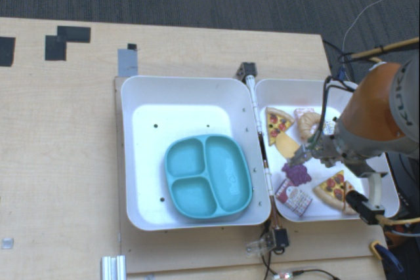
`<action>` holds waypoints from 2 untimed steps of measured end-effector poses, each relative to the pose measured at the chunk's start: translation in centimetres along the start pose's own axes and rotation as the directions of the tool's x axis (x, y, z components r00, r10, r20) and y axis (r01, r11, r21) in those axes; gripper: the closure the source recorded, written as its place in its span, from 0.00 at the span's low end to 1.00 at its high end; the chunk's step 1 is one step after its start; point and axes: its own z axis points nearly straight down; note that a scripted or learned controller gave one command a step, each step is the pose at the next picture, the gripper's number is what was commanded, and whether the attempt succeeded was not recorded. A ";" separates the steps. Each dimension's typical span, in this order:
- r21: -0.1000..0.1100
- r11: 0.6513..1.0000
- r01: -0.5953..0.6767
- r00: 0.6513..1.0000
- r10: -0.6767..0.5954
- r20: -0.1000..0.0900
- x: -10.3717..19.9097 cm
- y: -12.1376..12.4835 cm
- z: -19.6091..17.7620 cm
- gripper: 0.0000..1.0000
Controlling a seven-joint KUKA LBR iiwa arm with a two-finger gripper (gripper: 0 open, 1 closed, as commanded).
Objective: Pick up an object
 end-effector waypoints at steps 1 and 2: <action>0.015 1.000 -0.008 1.000 0.008 0.001 1.7 -1.9 3.3 0.00; 0.008 1.000 -0.007 1.000 0.007 0.002 1.7 -1.6 2.1 1.00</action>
